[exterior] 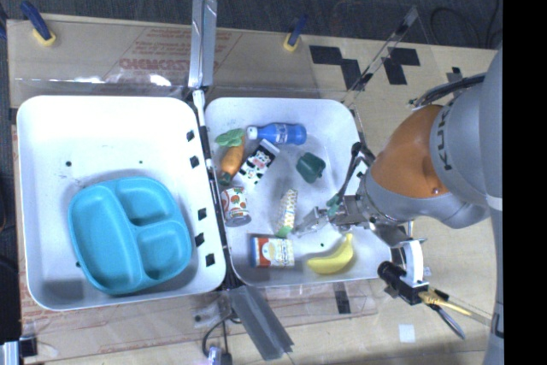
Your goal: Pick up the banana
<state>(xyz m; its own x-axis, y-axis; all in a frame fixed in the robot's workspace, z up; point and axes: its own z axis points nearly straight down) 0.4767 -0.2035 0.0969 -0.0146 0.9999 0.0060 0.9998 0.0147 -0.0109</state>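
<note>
Just below the pincer, banana flat in the right bin; pincer's state unclear.

Two white bins sit side by side on the surface. The left bin holds a blue divided tray. In the right bin lie a blue bottle, a carrot, a black-and-white spotted toy, a dark green cup, a small can, a red and white carton and a banana near the front right corner. The arm reaches in from the right; its end effector hangs low over the bin, just above and left of the banana, beside a clear wrapped packet.
</note>
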